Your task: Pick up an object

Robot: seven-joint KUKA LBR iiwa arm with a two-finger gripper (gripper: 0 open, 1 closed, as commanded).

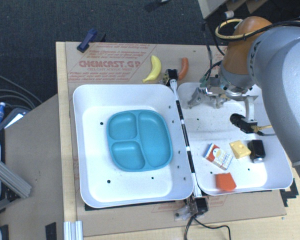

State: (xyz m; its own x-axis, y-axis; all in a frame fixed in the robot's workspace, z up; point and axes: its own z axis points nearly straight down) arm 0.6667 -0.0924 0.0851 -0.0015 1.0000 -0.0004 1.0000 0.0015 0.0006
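Pick not begun, as I judge it: I see no object in my grasp.

Reference thing: the small carton (219,156), white with orange and blue print, lying flat on the floor of the right bin (205,134).
- Yellow block (240,149): just beside the carton on the view's right, apart from it.
- Orange block (225,182): near the carton on its near side, close to the bin's front rim.
- Black thing (257,150): past the yellow block, on the same side of the carton.

All four lie loose and separate. I judge that leaves room to come down around any one of them without nudging a neighbour. The carton and the yellow block sit closest together, so they are the riskiest pair.

My claw (206,102) hangs well apart from the carton, on its far side, over the bare back end of the bin. I cannot tell from this angle whether it is open or closed. The next move calls for travel toward the carton, then a descent.

Further out from the carton, across the divider, the left bin (90,114) holds a blue plate (140,139) with three compartments, lying flat and central. A banana (152,69) lies on the table (65,149) beyond both bins, probably out of play.
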